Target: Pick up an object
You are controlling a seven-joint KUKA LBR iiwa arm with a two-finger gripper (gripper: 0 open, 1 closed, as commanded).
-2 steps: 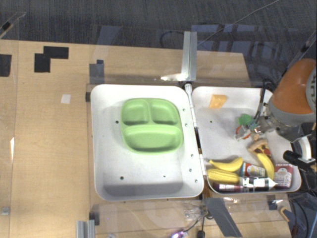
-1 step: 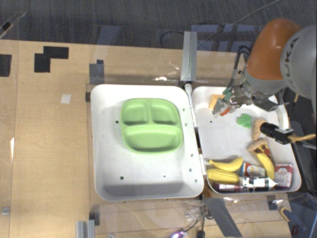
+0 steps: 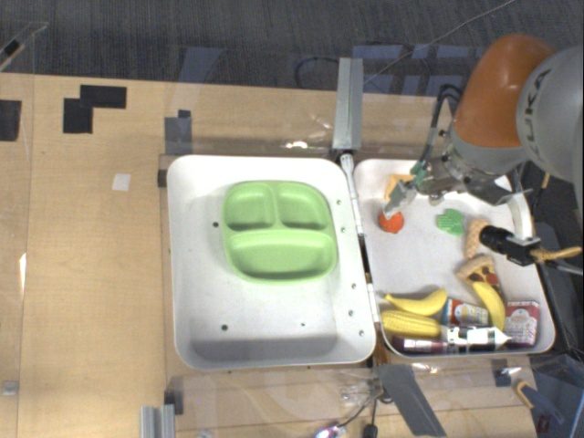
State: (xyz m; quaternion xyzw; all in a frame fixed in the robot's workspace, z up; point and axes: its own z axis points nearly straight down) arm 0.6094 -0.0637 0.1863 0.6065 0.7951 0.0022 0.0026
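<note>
My gripper (image 3: 408, 186) hangs low over the far left part of the right bin (image 3: 420, 263), under the grey arm with the orange band (image 3: 497, 85). Just below it on the bin floor lies a small red toy (image 3: 392, 222). A small orange piece (image 3: 393, 187) shows right beside the gripper's tip; I cannot tell whether it is held. A green leafy toy (image 3: 449, 221) lies a short way to the right of the gripper.
The right bin's near side holds bananas (image 3: 416, 302), a corn cob (image 3: 407, 324), a can (image 3: 467, 313), a red packet (image 3: 522, 322), a pizza slice (image 3: 476, 268) and a bread piece (image 3: 476, 235). The left bin (image 3: 196, 272) holds a green divided plate (image 3: 278, 229).
</note>
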